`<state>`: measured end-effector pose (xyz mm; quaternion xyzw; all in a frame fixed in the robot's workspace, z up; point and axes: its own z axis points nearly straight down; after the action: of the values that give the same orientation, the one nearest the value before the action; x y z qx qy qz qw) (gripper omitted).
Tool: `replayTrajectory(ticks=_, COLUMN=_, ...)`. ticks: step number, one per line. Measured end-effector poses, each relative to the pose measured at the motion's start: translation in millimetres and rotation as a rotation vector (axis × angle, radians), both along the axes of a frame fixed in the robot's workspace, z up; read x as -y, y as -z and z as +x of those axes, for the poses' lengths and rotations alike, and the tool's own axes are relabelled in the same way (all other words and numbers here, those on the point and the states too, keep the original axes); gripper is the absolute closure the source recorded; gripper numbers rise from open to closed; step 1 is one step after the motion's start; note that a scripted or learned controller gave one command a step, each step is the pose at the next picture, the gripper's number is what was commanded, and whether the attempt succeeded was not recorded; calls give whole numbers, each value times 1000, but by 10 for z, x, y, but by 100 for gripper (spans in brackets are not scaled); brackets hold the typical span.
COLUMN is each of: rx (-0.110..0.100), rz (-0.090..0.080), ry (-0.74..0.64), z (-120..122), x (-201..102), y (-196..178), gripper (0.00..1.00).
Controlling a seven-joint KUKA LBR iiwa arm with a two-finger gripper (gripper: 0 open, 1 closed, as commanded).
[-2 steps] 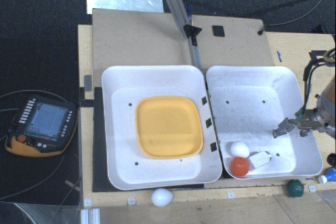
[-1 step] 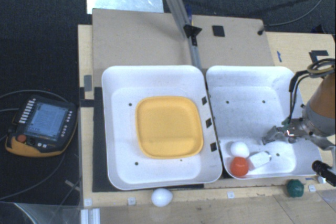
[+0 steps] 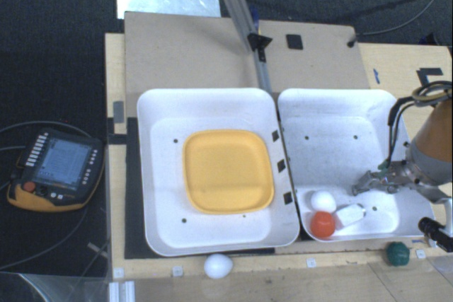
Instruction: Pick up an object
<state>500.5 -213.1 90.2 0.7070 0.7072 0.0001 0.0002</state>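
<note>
The arm (image 3: 433, 145) reaches in from the right; its claw (image 3: 371, 182) looks blurred, seemingly low.

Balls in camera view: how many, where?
4. White ball and red ball touching in the right bin's near-left corner. Another white ball on the bench below the left bin. Green ball on the bench below the right bin. The arm may hide more.

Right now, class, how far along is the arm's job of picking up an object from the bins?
Nothing looks picked up yet. The two-finger gripper hovers low in the right white bin, above the small white ball, the red ball and a white oblong piece, all lying in its near corner. Left: closing on one and lifting.
</note>
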Motion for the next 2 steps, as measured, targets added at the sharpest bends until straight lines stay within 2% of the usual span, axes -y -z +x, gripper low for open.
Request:
replayTrajectory(ticks=1, rx=2, rz=0, ry=0, z=4, x=3, y=-108, gripper=100)
replayTrajectory(ticks=2, rx=5, rz=-2, ry=0, z=-54, x=14, y=-704, gripper=100)
